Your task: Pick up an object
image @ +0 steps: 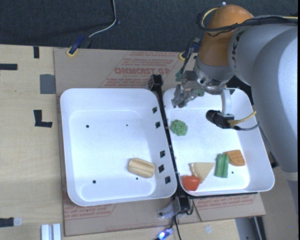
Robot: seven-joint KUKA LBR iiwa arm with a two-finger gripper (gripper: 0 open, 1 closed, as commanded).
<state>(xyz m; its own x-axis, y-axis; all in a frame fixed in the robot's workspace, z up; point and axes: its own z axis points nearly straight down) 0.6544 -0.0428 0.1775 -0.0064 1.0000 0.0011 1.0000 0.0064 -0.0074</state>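
Arm [260,44] cut off at right, hiding the right bin's [250,184] far corner. Fingers [180,100] small, dark, blurred against the bin rim: open or shut, cannot tell; nothing seen between them. Just below, apart: knobbly green broccoli [178,128]. Near front edge: red tomato [191,183], pale wedge [202,170], green stick [221,165], orange slice [236,157]. Left bin [90,104]: smooth tan roll [141,167].

Cardboard sheet [135,71] under 2 white bins [75,101]

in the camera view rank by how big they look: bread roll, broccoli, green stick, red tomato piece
1. bread roll
2. green stick and broccoli, too alike to separate
3. red tomato piece, partly hidden by the bin rim
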